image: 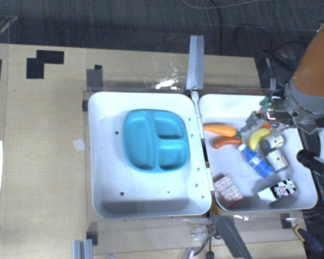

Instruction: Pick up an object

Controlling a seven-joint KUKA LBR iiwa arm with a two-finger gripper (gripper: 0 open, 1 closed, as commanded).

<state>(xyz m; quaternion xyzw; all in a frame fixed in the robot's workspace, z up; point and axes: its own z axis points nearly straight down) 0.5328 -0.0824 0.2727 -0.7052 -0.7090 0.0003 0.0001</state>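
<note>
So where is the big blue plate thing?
The blue divided plate lies in the middle of the left white bin, by itself. The carrot and the other small things are across the divider in the right bin.

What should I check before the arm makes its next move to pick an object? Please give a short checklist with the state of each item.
1. Objects are available in the right bin: ok; orange carrot, yellow banana and blue bottle lie there.
2. Hand is above the right bin: ok, near the banana.
3. Hand already holds something: cannot tell; the cluttered fingertips blur together.
4. Target stands apart from its neighbours: not ok; banana, bottle and small cylinders crowd together.
5. Left bin is free for placing: not ok, a blue divided tray fills its middle.
</note>
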